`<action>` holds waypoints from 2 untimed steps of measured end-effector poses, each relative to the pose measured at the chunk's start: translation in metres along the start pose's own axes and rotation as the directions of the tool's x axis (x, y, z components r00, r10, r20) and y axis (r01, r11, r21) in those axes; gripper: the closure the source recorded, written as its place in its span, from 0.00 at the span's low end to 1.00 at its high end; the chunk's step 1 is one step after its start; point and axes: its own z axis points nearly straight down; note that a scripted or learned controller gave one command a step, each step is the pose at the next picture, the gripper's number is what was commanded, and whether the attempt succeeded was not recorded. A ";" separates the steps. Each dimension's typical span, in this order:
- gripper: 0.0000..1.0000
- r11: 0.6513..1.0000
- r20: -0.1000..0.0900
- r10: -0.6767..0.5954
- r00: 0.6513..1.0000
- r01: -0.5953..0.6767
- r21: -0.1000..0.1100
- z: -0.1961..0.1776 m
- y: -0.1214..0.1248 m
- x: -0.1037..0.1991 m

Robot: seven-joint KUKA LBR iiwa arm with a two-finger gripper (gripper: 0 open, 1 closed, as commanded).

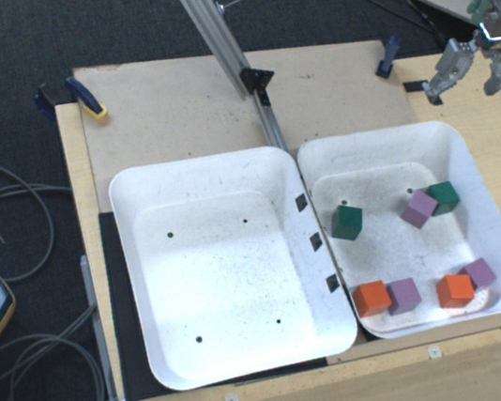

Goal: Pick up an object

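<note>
Gripper at upper right above the desk, outside the right bin, jaws spread wide and holding nothing, 6 cubes in that bin with no long axis, green cube tilted, nearest, unobstructed, left bin alongside.

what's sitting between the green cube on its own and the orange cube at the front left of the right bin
Nothing: in the camera view, only bare white bin floor separates the lone green cube from the orange cube below it.
</note>
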 end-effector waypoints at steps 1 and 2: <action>0.00 1.000 -0.002 -0.004 1.000 0.004 0.001 -0.059 0.010 0.046; 0.00 1.000 -0.001 0.000 1.000 0.000 0.007 -0.063 0.047 0.056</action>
